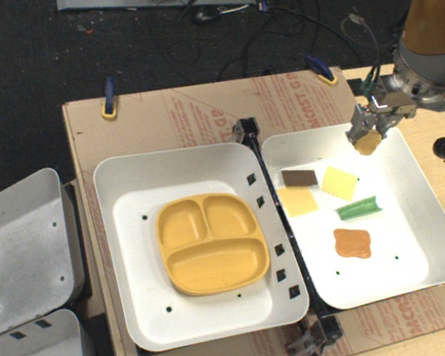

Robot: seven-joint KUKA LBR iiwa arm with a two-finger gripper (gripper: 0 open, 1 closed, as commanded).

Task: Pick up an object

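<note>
Since the gripper (369,135) hangs above the right bin's (428,207) far corner, fingers clamped on a tan block (366,143), the pick looks done.

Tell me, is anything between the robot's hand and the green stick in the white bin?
Nothing stands up in the way. The hand is over the right white bin's far corner, a tan block at its tip. The flat yellow square lies between it and the green stick.

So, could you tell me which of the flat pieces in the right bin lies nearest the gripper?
The pale yellow square piece, lying just below-left of the gripper.
</note>
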